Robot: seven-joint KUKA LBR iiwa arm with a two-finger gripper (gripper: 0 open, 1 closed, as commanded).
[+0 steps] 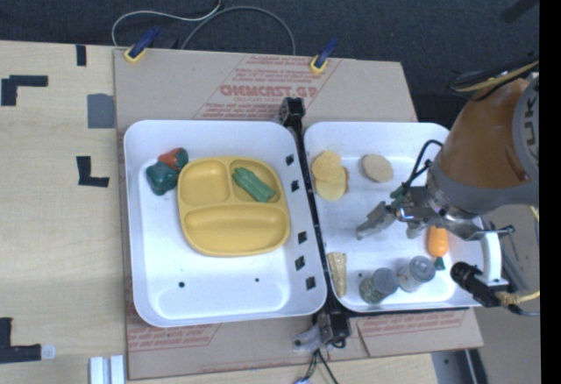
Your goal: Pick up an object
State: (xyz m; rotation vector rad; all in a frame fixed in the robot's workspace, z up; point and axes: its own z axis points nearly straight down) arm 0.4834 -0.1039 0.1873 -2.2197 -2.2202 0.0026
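My gripper (393,224) hangs over the middle of the right bin (399,132), open, with nothing between its fingers. One finger (372,224) points left and the other sits near a small orange piece (436,242), which lies just right of it. Two pale yellow rounds (330,175) lie at the bin's upper left, and a tan round piece (378,167) lies beside them. Along the front edge sit a grey disc (379,285), a grey bottle-like piece (417,270) and a small tan ridged piece (337,268).
The left bin (145,286) holds a yellow divided plate (233,229) with a green piece (253,183) in its upper right compartment. A teal and red toy (166,169) lies left of the plate. The arm's bulk (486,145) covers the right bin's right side.
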